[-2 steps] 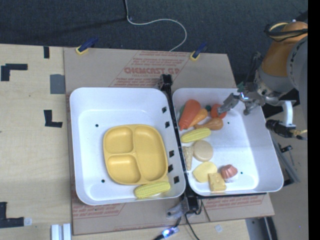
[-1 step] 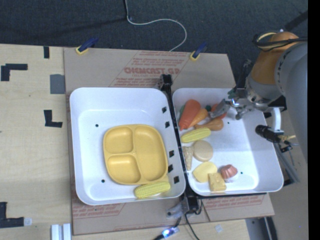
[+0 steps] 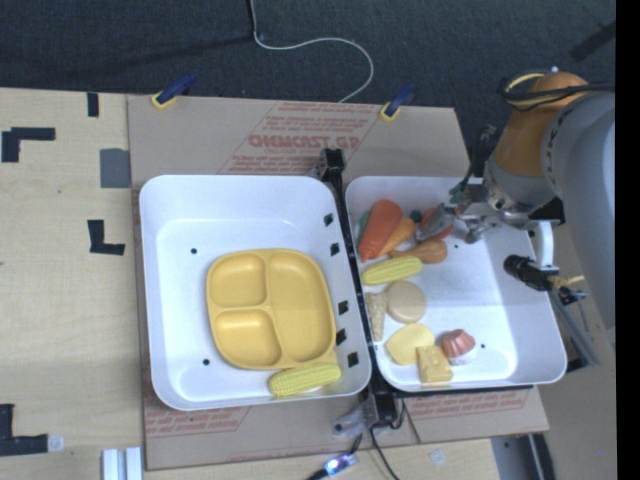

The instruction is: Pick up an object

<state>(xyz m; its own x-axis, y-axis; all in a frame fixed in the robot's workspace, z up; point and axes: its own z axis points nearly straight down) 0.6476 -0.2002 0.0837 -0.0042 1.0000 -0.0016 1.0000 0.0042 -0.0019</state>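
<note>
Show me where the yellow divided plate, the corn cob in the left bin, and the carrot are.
Yellow divided plate [image 3: 270,306], camera view, on the ridge where its compartments meet.
Corn cob in the left bin [image 3: 305,377], camera view, middle of the cob.
Carrot [image 3: 379,227], camera view, middle of its orange body.

Grey, smooth and rounded along the arm [image 3: 600,158] at the right, with a broad orange band [image 3: 525,133] wrapping the segment above the wrist and a thin pale ring near its top. Below the band, a compact metallic wrist block [image 3: 495,208] in silver and dark tones, cluttered with small fittings, narrowing into the gripper [image 3: 440,226] of dull grey metal. Off the lower side, a white bracket [image 3: 543,240] carrying a black, glossy knob-like part [image 3: 525,270], with a small yellowish fitting just beyond it
</note>
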